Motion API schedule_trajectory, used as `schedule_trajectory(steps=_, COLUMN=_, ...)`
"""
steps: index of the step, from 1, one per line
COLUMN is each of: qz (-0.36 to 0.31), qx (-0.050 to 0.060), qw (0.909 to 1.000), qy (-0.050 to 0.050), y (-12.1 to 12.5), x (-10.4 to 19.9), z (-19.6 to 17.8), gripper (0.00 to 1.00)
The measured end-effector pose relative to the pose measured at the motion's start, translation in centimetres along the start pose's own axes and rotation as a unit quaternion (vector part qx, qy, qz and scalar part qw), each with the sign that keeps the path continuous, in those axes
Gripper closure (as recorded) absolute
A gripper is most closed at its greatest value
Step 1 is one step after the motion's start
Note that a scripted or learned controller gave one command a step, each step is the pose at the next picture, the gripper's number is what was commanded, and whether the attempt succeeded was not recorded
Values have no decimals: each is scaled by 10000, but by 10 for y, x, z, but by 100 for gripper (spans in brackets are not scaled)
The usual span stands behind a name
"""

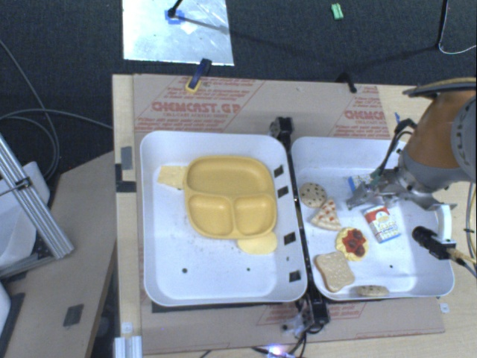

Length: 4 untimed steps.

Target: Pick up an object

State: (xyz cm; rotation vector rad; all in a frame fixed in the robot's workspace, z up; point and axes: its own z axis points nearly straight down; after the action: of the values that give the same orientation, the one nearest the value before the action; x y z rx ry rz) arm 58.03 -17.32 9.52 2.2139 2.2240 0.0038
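We logged gripper (363, 193) low in right bin (428, 280), just beside pizza slice (326, 216) and red carton (381, 223); finger spread could not be told.

Two white bins sit side by side. The left bin (160, 274) has a yellow tray (227, 196). The right bin (425, 278) has a cookie (312, 194), pizza (326, 216), toast (335, 270) and a red carton (381, 223). The gripper (361, 194) hangs low over the right bin
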Motion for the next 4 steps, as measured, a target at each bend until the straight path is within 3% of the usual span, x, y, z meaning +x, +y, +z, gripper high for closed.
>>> schedule_trajectory(steps=1, qz=-7, qx=-17, qw=10000, qy=-2, y=1, x=0, z=-11, gripper=100)
schedule_trajectory(steps=2, qz=-8, qx=-13, qw=10000, qy=-1, y=1, x=0, z=-11, gripper=0)
schedule_trajectory(steps=3, qz=-1, qx=-4, qw=10000, qy=1, y=42, x=-6, z=11, gripper=0)
schedule_trajectory(steps=4, qz=-6, qx=-8, qw=10000, qy=3, y=41, x=-6, z=-1, gripper=100)
